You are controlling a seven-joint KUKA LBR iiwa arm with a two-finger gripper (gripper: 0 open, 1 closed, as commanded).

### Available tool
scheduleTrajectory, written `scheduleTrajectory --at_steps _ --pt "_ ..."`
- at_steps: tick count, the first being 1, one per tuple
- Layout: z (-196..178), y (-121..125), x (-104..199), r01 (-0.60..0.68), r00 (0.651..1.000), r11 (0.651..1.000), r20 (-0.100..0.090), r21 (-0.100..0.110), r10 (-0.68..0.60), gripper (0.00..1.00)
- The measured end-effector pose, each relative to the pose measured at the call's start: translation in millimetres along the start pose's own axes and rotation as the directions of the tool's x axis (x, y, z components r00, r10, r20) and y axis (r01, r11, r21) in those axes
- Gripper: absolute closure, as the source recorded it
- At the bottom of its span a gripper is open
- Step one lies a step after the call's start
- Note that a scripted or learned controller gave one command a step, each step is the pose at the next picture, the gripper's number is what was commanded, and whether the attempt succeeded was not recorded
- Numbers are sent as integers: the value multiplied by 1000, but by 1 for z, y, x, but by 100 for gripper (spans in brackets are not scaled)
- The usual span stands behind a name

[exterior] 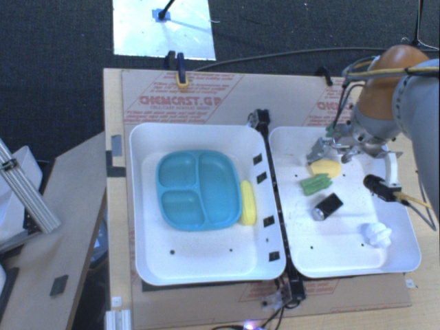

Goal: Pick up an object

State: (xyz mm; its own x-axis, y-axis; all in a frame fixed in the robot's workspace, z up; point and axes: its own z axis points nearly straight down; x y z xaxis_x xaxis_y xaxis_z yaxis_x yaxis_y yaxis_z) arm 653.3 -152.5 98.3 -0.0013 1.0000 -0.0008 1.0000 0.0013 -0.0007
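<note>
We take the yellow block [326,168] as our landmark: it lies in the right bin [344,260], near that bin's far edge, and it looks like the object being gone after. The tool [335,148] hangs just above and behind it, at the end of the grey arm [412,105] with its orange band; whether it is spread or clenched we cannot tell, and nothing visibly sits between its tips. We judge the step in hand to be the approach, with the pick not yet made. The next move calls for a descent straight onto the block, clear of the green piece [315,183] lying just in front of it, nearly touching. Further toward us from the block lies a black cylinder [328,206], and well off to the near right a white crumpled thing [376,234]. Well to the left of the block, in the left bin [199,267], a blue divided plate [197,188] rests with a yellow banana-like piece [247,203] along its right side. Both bins sit on a brown board on the counter [72,205]; beyond it is dark carpet with a pale square sheet [161,19]
</note>
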Motion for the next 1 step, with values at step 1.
scheduleTrajectory --at_steps 1 --pt "14 1 0 2 1000 1000 0 -2 -2 0"
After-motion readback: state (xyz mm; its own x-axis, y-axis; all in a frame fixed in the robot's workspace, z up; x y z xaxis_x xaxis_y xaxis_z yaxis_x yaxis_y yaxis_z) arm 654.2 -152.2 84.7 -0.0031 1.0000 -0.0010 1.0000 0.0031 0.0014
